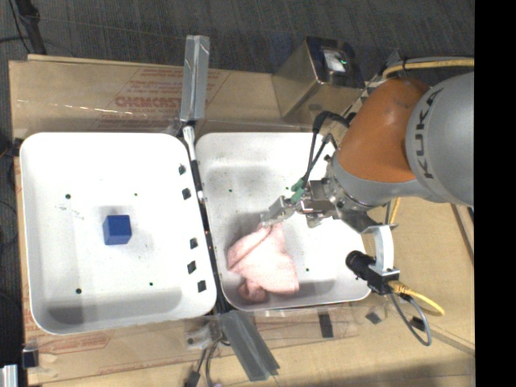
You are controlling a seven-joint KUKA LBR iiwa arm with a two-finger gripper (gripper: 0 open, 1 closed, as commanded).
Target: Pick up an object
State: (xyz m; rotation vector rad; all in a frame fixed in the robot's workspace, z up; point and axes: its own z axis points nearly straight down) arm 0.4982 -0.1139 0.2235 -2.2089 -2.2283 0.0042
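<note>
Hand down on the pink cloth in the right bin

I had the hand (278, 214) sitting at the upper edge of the pink cloth (262, 264), which lay bunched in the near part of the right bin (242, 156). It looked pinched onto a raised fold there, though honestly hard to be sure. Cloth like that should be light, soft and floppy, so I'd grab a thick bunched ridge rather than a flat edge. The blue cube (118, 229) sat alone in the left bin (48, 160).
</note>
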